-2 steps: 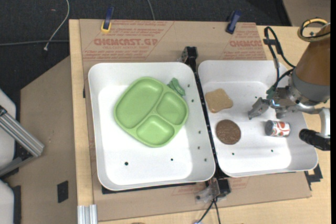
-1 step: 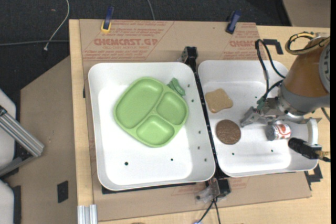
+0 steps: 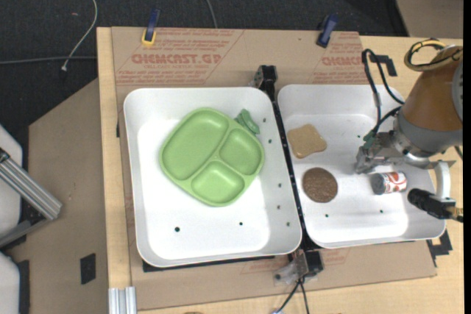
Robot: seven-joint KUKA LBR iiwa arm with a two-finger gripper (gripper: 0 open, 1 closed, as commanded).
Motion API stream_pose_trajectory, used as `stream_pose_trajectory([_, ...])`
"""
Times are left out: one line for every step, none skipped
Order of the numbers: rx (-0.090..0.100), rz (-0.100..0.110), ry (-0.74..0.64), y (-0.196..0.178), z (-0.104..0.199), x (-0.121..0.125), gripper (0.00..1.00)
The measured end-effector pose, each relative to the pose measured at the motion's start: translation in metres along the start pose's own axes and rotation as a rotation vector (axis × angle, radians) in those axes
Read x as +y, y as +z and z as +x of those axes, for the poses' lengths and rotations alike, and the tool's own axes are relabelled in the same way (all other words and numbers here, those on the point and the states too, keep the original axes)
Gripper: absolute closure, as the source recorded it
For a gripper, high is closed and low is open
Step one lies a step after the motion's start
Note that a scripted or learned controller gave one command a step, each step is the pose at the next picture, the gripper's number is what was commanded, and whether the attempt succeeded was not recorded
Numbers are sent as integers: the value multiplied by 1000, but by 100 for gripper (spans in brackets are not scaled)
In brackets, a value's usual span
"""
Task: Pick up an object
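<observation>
The pincer (image 3: 366, 158) hangs low over the right bin (image 3: 346, 232), at the right of the frame, its dark fingers pointing down and left toward the bin floor. Whether it is released or clenched cannot be told, as the tips blur together against the white. Nothing can be seen caught in it. Behind it the arm (image 3: 430, 110) rises to the upper right, grey at the wrist with an orange band above.

Just below and right of the pincer lies a small can (image 3: 388, 182) on its side, white and red with a grey end, near the pincer but apparently apart from it. To the left, in the same bin, a round brown disc (image 3: 320, 184) lies flat, and above it a tan piece shaped like a slice of bread (image 3: 305, 140); the two are near each other but not touching.

The left bin (image 3: 154, 232) fills the middle of the frame. In it sits a green plate (image 3: 212, 156) with three compartments, turned at a slant. A small dark green thing (image 3: 248, 121) rests at the plate's upper right edge; what it is cannot be told.

Both bins sit side by side on a cardboard-covered worktop (image 3: 118, 158). Two blue clamps (image 3: 152, 24) grip the far edge of the cardboard at the top of the frame.
</observation>
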State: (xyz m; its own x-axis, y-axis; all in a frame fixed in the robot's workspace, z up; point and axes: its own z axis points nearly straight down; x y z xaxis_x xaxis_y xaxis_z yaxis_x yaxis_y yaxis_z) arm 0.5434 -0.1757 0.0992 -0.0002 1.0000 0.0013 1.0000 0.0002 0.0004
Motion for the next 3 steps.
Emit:
stream_pose_trajectory([-3,-5,0,-45,-5,2,100])
stream_pose_trajectory([-3,-6,-1,-99,-6,4,100])
stream_pose_trajectory([2,3,-5,-95,53,5,100])
